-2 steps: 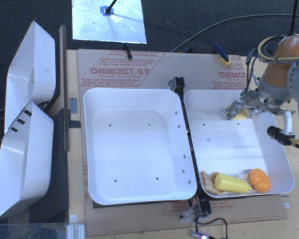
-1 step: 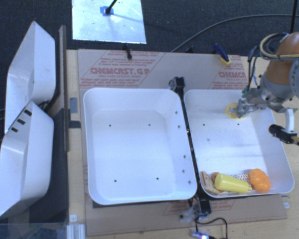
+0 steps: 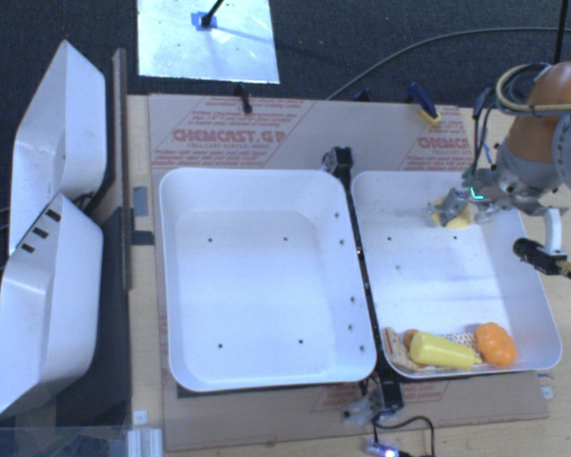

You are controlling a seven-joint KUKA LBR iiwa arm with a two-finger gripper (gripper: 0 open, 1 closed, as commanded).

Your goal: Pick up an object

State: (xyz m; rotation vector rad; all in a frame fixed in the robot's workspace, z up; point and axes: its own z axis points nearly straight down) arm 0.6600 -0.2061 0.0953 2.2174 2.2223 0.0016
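My gripper point(image 3: 454, 210) reaches in from the right and sits over the far right part of the right bin point(image 3: 438, 274). Its fingers are shut on a small yellow object point(image 3: 460, 219), which shows between the fingertips just above the bin floor. Along the near edge of the same bin lie a long yellow object point(image 3: 443, 351), an orange ball-like object point(image 3: 496, 344), a tan waffle-patterned piece point(image 3: 395, 347) and a small reddish-brown item point(image 3: 411, 336).
The left bin point(image 3: 257, 274) stands beside the right one, with a black divider clamp point(image 3: 341, 163) between them at the back. Two spare white bins point(image 3: 52, 255) lean at the far left. A metal plate point(image 3: 205, 27) lies behind the bench.
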